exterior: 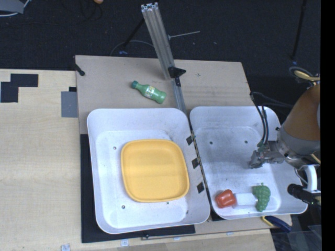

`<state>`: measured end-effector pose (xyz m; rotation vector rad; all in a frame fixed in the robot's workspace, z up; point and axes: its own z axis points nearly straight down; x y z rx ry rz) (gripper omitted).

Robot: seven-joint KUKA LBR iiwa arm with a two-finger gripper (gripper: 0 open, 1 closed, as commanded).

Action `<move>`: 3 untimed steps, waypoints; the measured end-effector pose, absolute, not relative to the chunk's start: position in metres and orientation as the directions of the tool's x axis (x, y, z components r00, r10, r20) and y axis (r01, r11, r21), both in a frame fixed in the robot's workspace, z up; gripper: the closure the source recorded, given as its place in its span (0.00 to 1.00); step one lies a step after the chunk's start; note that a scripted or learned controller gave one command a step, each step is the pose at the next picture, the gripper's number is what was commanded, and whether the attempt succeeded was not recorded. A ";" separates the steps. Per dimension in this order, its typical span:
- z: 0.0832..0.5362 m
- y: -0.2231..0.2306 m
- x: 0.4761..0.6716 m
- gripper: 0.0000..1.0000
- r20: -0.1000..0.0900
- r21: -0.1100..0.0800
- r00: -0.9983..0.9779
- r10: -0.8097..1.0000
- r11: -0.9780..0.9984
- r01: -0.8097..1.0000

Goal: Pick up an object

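A red pepper-like toy (pixel 225 198) lies near the front edge of the right bin (pixel 225 135). A green broccoli-like toy (pixel 261 196) lies a little to its right, with a small white piece (pixel 243 199) between them. My gripper (pixel 257 159) hangs low over the right bin's right half, above and behind the green toy. Nothing shows between its fingers. In the left bin (pixel 102 140) a square yellow plate (pixel 154 169) lies flat.
A green bottle (pixel 148 91) lies on the brown board behind the left bin. A metal rail (pixel 162 35) slants up from the gap between the bins. Black clips (pixel 194 161) sit along the divider. Cables hang by the arm on the right.
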<state>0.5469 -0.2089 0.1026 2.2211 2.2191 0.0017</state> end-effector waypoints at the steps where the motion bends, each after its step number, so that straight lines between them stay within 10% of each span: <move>1: 0.159 -0.214 0.556 1.00 -0.002 0.005 0.001 1.000 -0.001 1.000; 3: 0.251 -0.212 0.551 1.00 -0.001 0.004 0.001 1.000 -0.001 1.000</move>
